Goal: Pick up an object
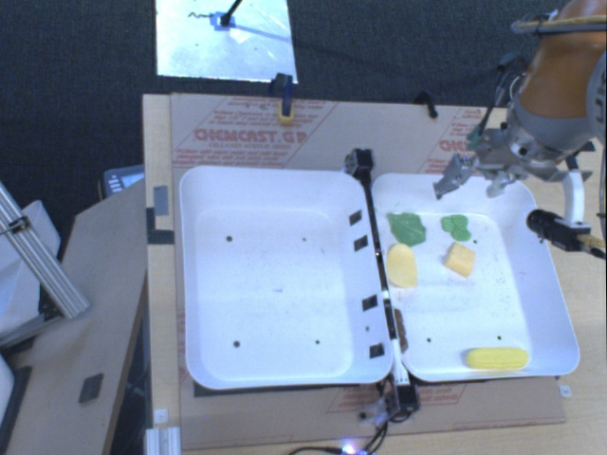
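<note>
My gripper (471,181) hangs over the far edge of the right bin (541,301), its two grey fingers spread open with nothing between them. In that bin lie a large green leaf piece (408,227), a smaller green piece (456,226), a pale yellow oval (402,265), a yellow-orange cube (460,259) and a yellow corn cob (497,357) near the front edge. The green pieces sit just below and in front of the fingertips.
The left bin (275,273) adjoins the right one along a black-clipped divider (375,263). A black fitting (560,230) juts over the right bin's right rim. A metal plate (226,27) lies beyond the bench; an aluminium rail (38,263) stands at left.
</note>
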Controlling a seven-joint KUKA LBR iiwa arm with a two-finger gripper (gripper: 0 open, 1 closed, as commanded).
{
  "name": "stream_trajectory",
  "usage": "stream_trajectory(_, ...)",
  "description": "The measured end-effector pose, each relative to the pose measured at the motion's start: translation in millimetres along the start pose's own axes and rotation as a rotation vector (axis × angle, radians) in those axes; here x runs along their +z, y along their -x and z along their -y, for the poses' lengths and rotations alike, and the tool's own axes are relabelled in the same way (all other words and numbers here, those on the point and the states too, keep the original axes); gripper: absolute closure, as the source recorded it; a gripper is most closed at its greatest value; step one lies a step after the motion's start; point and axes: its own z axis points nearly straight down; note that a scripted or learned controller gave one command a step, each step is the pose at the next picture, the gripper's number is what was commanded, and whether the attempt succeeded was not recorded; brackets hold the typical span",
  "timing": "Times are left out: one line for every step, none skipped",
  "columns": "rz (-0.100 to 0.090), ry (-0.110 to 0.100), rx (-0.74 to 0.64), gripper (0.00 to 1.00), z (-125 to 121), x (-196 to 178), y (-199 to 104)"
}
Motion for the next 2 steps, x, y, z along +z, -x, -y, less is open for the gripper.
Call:
stream_trajectory(-0.002,-0.013,0.005,0.0,62,119,12)
stream_trajectory(0.001,-0.003,0.008,0.0,84,170,82)
